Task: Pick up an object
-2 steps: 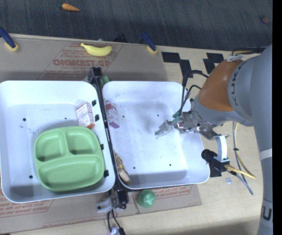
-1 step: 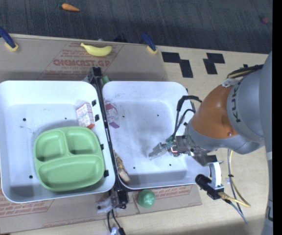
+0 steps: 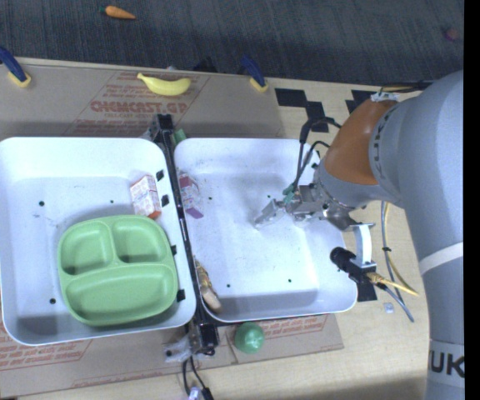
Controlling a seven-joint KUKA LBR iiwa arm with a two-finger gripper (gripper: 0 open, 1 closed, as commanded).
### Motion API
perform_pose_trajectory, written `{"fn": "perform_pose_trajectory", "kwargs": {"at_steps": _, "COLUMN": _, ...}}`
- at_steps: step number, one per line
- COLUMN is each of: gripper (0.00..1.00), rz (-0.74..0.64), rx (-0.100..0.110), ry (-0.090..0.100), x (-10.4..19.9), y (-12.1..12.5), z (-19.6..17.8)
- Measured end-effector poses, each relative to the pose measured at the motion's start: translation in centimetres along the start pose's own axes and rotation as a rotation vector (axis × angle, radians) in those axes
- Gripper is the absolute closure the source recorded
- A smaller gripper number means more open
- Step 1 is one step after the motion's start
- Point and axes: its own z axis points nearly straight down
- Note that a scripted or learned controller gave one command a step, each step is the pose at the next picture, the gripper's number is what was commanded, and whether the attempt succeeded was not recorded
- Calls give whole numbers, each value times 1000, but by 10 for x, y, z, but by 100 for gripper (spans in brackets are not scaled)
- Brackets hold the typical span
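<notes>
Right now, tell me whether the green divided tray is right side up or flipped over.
Right side up. The green divided tray lies flat in the left bin, its three compartments facing upward with raised rims visible between them.

You see two white bins: left bin [image 3: 23,223], right bin [image 3: 248,290]. Pale green divided tray [image 3: 119,265] in left bin. Red-and-white carton [image 3: 145,195] by it. Yellow banana [image 3: 165,83] on tan cardboard [image 3: 98,107] with red print. Green ball [image 3: 249,337]. Blue clamps [image 3: 12,65]. Orange carrot-like piece [image 3: 120,12] on dark floor [image 3: 223,15]. Grey arm [image 3: 423,165], orange band [image 3: 352,152].
</notes>
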Motion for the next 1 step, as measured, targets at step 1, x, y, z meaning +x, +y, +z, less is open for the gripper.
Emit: {"fn": "perform_pose_trajectory", "kwargs": {"at_steps": 1, "gripper": 0, "rz": 0, "rx": 1, "ry": 0, "x": 0, "y": -56, "z": -26}}
